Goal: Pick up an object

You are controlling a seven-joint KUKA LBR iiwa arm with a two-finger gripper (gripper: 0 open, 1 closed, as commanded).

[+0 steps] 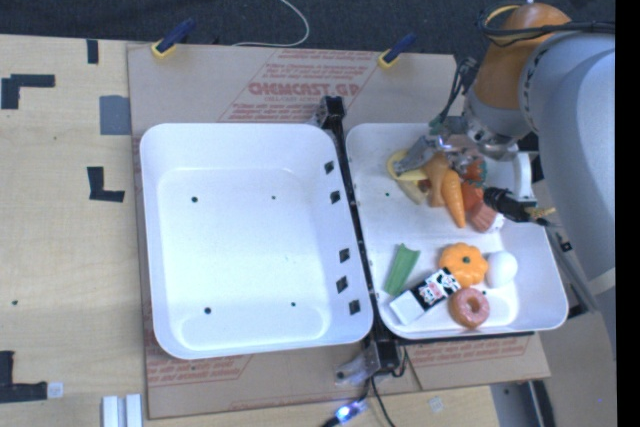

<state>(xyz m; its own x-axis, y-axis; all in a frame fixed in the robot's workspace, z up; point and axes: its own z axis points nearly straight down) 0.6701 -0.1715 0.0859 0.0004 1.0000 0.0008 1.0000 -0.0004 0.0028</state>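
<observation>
The claw [440,147], its grip impossible to tell, hovers over one carrot [452,193], one doughnut [469,308], one pumpkin [463,264] in the right bin [540,315].

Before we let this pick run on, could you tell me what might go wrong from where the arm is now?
1. The tool sits over a tight cluster: the carrot lies against the yellow piece and a red item, so it may catch two things or nudge them apart.
2. That cluster lies near the right bin's far wall, so a finger could hit the rim.
</observation>
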